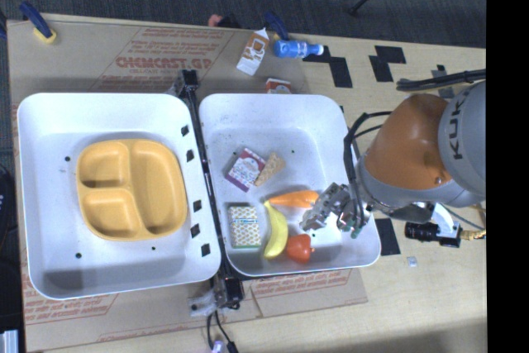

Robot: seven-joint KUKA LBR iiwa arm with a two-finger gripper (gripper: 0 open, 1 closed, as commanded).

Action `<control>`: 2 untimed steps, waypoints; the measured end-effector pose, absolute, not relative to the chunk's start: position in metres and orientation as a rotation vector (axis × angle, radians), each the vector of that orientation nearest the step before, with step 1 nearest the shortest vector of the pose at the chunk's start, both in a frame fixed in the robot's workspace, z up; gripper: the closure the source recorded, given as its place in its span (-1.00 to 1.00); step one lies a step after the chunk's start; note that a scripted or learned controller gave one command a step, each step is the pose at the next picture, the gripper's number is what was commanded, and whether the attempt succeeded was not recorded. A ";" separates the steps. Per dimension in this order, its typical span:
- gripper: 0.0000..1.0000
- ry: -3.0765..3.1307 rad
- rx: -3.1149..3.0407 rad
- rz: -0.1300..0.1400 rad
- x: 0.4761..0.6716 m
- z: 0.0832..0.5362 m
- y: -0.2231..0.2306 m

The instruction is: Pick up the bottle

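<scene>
A dark carpeted floor lies behind a cardboard-covered bench (165, 54) that bears two shallow white bins side by side. The left bin (41, 178) holds a yellow divided tray (131, 188); the right bin (331, 116) holds a carrot (293, 198), a banana (276, 231), a tomato (300, 247) and a few small packets (245, 169). The bottle (296, 50), blue, lies on its side on the bench beyond the far rim of the right bin, outside both bins, just beside a small carton (253, 52). The gripper (331, 211) sits low in the near right corner of the right bin, close to the carrot's tip and well apart from the bottle; I cannot tell whether it is released or clenched, and nothing is visibly held. The likely failure is a grasp on the wrong thing, the carrot or banana, since the tool hangs over the produce. Reaching the bottle means clearing the bin's far wall, and a lying bottle may roll away or nudge the carton.
</scene>
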State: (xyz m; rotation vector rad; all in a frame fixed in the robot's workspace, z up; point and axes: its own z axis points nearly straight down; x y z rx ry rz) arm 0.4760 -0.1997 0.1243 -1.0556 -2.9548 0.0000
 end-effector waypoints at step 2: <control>1.00 -3.079 -0.632 0.001 0.477 0.182 -0.211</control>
